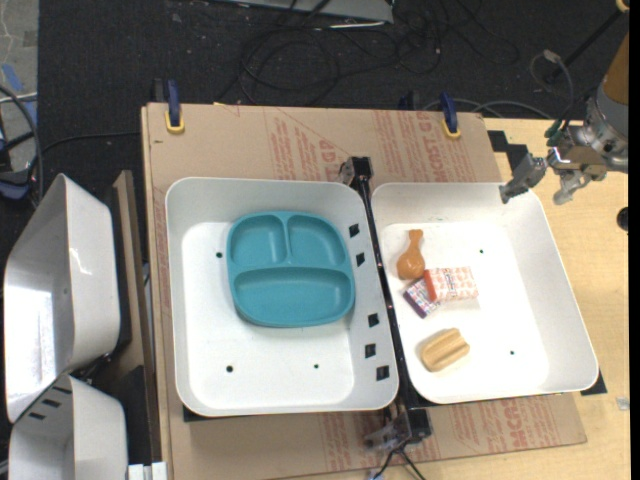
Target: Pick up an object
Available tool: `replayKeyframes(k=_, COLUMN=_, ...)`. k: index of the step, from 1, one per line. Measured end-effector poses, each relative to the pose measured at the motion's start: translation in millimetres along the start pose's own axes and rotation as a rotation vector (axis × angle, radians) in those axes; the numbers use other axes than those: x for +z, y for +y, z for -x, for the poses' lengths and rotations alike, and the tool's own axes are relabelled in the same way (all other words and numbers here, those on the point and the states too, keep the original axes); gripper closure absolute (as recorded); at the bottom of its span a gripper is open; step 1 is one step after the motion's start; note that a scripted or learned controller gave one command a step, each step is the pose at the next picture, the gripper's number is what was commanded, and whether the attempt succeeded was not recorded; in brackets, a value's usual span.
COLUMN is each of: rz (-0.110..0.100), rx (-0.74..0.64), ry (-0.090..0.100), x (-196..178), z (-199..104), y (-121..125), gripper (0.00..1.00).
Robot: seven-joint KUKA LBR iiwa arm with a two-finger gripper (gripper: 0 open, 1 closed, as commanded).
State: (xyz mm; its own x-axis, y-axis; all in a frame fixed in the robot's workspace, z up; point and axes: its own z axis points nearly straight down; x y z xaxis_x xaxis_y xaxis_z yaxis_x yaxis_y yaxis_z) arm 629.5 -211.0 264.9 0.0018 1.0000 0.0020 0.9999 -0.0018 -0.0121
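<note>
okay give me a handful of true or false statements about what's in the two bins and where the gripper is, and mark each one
1. The teal tray lies in the left bin. True.
2. The drumstick lies on the tray. False: it lies in the right bin, above the box.
3. The gripper holds the bun. False: the gripper is up by the right bin's far right corner, and the bun lies on the bin floor.
4. The box lies between the drumstick and the bun. True.
5. The tray's compartments hold food. False: all three look bare.
</note>
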Motion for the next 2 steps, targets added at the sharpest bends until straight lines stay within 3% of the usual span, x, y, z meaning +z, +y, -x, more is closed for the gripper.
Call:
replayKeyframes(k=1, rz=0.013, rx=-0.003, ry=-0.003, x=-9, z=-1, y=2, gripper=0.00)
replayKeyframes(k=2, rz=0.010, rx=-0.003, ry=-0.002, x=34, z=-2, y=6, gripper=0.00)
